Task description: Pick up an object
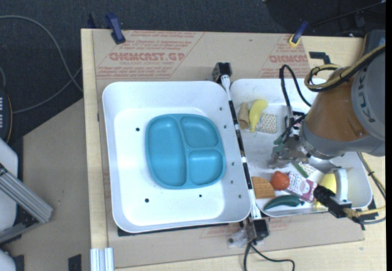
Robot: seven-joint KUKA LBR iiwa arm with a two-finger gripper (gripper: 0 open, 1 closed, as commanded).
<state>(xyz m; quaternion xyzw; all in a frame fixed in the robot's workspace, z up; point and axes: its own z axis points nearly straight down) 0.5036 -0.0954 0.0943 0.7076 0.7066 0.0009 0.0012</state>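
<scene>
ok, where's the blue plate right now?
The blue plate lies in the middle of the left bin, left of the divider and clear of the gripper.

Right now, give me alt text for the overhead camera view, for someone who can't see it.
A grey and orange arm reaches from the right into the right bin, its claw low over a jumble of small toys. The left bin holds a blue divided plate. Both white bins sit on a cardboard-covered bench.

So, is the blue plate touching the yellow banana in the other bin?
Apart. The camera view shows the blue plate lying in the left bin, while the yellow banana lies in the right bin, with the bin walls between them.
</scene>
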